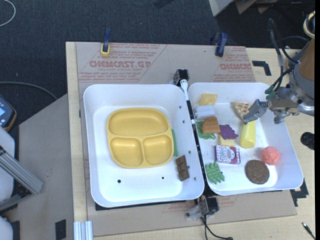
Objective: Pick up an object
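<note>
The right bin [295,174] holds several toy foods: a yellow block [247,135], a pizza slice [241,107], a pink ball [270,155], a brown round patty [257,171], a pink carton [227,154], purple grapes [228,132] and a brown toast [210,125]. My gripper [265,115] hangs over the upper right part of this bin, just above and right of the yellow block and beside the pizza slice. Its fingers [253,112] are spread open with nothing between them.
The left bin [95,149] carries a yellow divided plate [140,136] and a brown chocolate piece [182,167] near its right wall. A green leaf [214,172], a cheese slice [208,99] and green lettuce [202,131] lie in the right bin's left half. Clamps [105,48] hold the board's far edge.
</note>
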`<state>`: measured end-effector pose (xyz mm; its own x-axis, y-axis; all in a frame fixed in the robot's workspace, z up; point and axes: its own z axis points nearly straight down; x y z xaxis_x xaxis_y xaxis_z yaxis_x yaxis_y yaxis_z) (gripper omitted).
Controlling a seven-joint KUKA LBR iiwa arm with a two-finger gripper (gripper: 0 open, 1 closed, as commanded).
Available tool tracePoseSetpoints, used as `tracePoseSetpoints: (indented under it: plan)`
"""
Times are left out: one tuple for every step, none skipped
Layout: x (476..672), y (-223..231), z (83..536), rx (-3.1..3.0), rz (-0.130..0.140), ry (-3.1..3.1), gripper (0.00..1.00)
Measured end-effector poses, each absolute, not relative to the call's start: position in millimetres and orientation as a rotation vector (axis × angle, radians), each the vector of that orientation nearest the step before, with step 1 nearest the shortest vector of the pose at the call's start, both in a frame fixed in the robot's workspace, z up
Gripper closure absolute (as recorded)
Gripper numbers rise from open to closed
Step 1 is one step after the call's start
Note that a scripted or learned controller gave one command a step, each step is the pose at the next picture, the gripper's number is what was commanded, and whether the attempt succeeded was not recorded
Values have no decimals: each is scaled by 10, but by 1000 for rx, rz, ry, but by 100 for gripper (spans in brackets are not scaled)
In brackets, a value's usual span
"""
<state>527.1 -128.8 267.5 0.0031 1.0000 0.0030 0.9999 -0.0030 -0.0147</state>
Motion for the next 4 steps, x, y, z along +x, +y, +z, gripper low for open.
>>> tracePoseSetpoints:
  plan:
    - [5292, -1285, 2741, -2220, 1, -2220, 0]
    - [5329, -1301, 2130, -2219, 3, -2218, 0]
    - [5326, -1231, 1510, -2216, 5, -2216, 0]
    - [5349, -1233, 1125, -2222, -4, -2223, 0]
